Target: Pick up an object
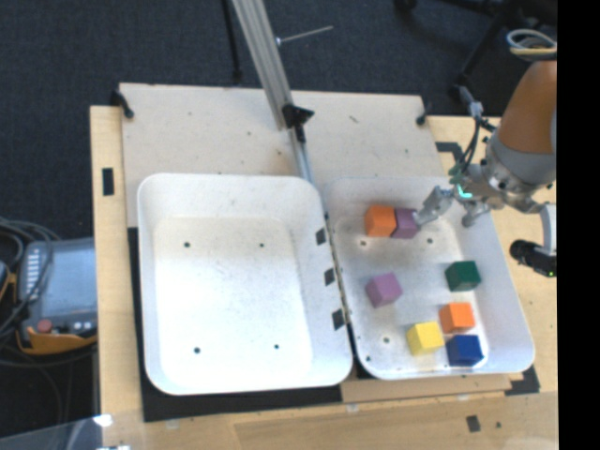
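Dark carpet surrounds our bench (112,251), which carries two shallow white bins side by side. We see the left bin (159,204) bare and the right bin (511,336) holding the blocks: an orange block (380,220) touching a small purple block (406,223) near the far edge, a second purple block (382,289) towards the middle of its left side, a green block (462,275) by the right edge, and a yellow block (424,337), another orange block (457,316) and a blue block (464,350) bunched in the near right corner.

Our gripper (450,204) sits low over the bin's far edge, just right of the small purple block. One finger (433,204) reaches down towards that block; we cannot tell whether the claw is spread or clenched, and we see nothing between its fingers.

We judge the small purple block the likely target. To do it well, we should centre the claw over it, with the fingers straddling its free sides rather than the side pressed against the orange neighbour, then descend fully before closing.

The arm (530,120) enters from the right, wrist bent downward over the bin's far right corner.
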Motion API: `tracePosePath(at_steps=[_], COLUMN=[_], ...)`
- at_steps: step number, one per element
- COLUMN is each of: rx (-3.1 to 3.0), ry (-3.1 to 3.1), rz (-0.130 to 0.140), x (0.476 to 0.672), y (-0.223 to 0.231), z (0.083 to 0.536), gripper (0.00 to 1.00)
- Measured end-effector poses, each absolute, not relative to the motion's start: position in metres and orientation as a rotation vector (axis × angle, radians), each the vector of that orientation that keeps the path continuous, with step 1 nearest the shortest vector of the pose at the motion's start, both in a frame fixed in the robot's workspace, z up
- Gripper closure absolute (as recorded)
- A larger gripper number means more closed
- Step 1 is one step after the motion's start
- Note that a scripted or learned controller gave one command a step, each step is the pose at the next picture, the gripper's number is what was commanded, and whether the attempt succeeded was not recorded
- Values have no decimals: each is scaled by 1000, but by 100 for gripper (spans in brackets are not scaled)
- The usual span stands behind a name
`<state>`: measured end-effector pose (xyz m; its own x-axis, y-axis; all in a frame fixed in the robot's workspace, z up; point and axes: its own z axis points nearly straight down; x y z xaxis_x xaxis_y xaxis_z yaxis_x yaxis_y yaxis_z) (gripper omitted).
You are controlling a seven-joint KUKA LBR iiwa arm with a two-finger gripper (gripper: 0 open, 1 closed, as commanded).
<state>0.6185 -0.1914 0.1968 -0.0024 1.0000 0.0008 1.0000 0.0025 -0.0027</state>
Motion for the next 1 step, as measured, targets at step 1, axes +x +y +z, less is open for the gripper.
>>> tracePosePath(at_steps=[1], rx=[-2218], ry=[-2228], rz=[2], x=[619], y=[-192], z=[199], gripper=[0])
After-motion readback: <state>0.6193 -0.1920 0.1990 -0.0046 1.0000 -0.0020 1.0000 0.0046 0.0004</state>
